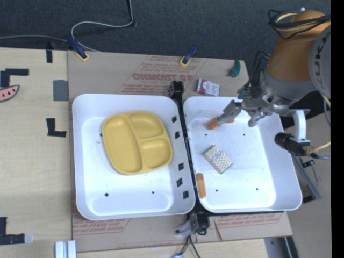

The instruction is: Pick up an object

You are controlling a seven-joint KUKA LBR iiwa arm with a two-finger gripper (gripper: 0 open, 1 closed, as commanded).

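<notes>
Currently the gripper (243, 115) hangs over the right bin (279, 198) with jaws spread, gripping nothing; an orange piece (219, 122) lies just beside the left finger; a patterned block (218, 159) lies nearer mid-bin.

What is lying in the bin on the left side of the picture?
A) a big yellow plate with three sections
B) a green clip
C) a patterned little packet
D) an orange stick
A: the yellow plastic divided plate lies in the left white bin, while the small patterned packet and the orange stick-shaped piece lie in the right white bin.
</notes>
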